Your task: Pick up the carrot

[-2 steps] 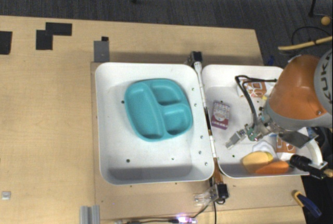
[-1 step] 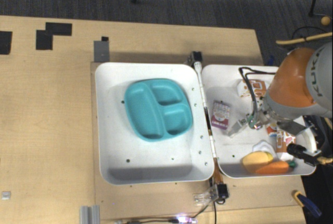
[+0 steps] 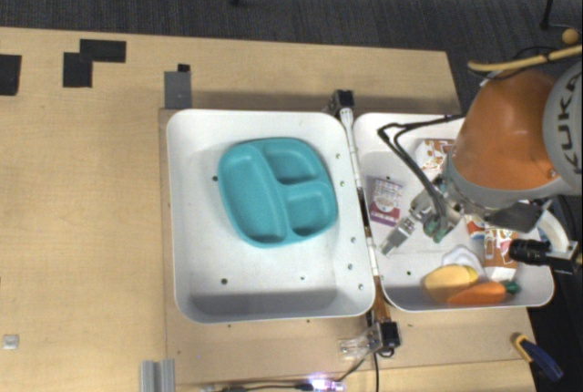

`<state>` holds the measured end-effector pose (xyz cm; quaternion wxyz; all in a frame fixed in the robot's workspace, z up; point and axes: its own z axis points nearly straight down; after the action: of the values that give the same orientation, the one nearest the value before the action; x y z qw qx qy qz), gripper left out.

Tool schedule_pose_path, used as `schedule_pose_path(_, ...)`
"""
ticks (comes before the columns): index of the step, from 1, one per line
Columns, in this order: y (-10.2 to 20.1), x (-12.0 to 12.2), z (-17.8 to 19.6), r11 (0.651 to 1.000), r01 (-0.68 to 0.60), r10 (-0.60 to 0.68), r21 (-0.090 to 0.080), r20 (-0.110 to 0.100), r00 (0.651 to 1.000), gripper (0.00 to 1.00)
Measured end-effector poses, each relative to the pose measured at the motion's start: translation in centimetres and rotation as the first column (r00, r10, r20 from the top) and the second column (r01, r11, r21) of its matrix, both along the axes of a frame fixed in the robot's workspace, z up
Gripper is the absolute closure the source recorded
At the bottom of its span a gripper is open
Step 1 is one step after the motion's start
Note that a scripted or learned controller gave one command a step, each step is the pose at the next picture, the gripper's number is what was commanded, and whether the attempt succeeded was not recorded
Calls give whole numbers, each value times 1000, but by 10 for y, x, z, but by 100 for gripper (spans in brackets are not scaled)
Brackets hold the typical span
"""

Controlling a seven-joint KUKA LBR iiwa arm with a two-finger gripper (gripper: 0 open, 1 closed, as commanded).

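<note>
The carrot is orange with a green end and lies along the front wall of the right bin, near its front right corner. A yellow fruit-like piece touches it on the left. My gripper hangs over the middle of the right bin, to the left of the carrot and apart from it. The arm's orange band covers the back right of that bin.
A teal divided plate sits in the left bin. A purple and white packet lies in the right bin just behind the gripper. More printed packets lie partly under the wrist. A black cable loops across the bin's back.
</note>
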<state>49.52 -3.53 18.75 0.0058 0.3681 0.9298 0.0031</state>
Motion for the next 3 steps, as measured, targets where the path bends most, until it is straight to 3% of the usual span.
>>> schedule_pose_path(1,4,-5,-2,838,-545,545,-6,-5,838,0)
schedule_pose_path(2,-75,17,-42,707,-707,707,-9,-7,708,0)
schedule_pose_path(3,-53,2,-99,628,-778,778,-13,-4,628,0)
